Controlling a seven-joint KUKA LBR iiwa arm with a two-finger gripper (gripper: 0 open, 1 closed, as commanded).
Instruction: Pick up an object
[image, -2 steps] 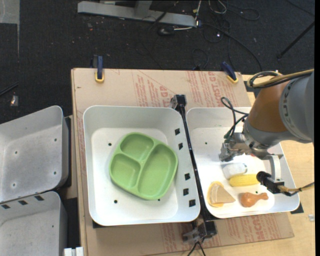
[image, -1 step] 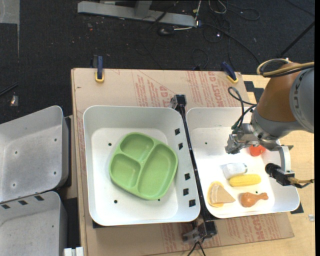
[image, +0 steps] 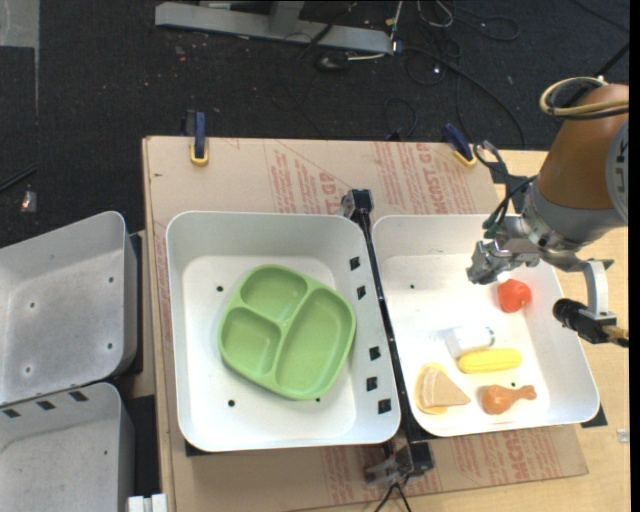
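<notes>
Scene: we look down on two shallow white bins side by side; the left bin (image: 190, 330) carries a green divided plate (image: 288, 330), the right bin (image: 420, 240) a handful of small toy foods.

Candidates to pick: a red round piece (image: 514, 295) in the right bin's upper right; near the front a white block (image: 468, 340) touching a yellow piece (image: 488, 361), with a tan wedge (image: 440, 388) and an orange drumstick shape (image: 506, 397) just beside them.

Gripper: the gripper (image: 490, 262) sits above the right bin, just to the left of the red round piece and apart from it; we cannot tell how the claw is set, and we see nothing in it.

Arm pose: the arm (image: 585, 170) comes in from the right, its orange band high over the bin's far right corner, the wrist bent down and leftward toward the bin floor.

Risk, missed grasp: we judge a straight descent from here would land on bare floor beside the red piece.

Risk, rolling: the red piece looks round and could skid away if nudged.

Risk, clutter: the front items are packed close, so a grasp there could catch two or push them together.

Risk, wall: the red piece is not far from the bin's right side, which may crowd the approach.
</notes>
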